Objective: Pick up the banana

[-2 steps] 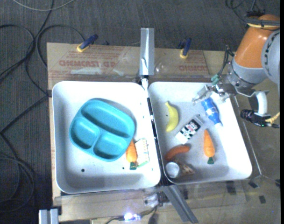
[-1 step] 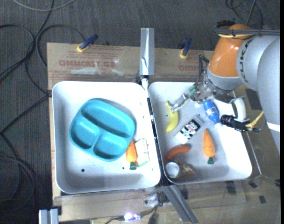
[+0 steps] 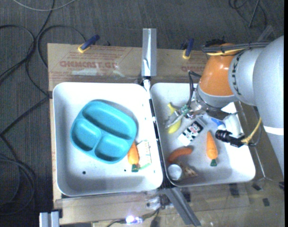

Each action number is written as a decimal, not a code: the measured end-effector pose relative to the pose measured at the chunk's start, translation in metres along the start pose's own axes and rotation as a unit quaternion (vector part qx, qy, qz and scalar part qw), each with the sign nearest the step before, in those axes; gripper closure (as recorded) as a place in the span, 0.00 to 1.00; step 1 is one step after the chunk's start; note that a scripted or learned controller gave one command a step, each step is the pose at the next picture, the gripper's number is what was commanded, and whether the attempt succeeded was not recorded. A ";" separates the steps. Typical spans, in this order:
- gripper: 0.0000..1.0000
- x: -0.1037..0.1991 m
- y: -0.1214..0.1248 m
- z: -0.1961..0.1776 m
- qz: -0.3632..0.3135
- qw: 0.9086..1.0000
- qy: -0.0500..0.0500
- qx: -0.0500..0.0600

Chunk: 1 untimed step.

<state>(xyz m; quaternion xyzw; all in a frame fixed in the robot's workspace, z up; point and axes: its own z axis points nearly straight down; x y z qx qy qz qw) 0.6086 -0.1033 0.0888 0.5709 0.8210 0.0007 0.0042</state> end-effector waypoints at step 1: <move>1.00 0.001 0.002 -0.010 0.000 1.000 0.001 -0.003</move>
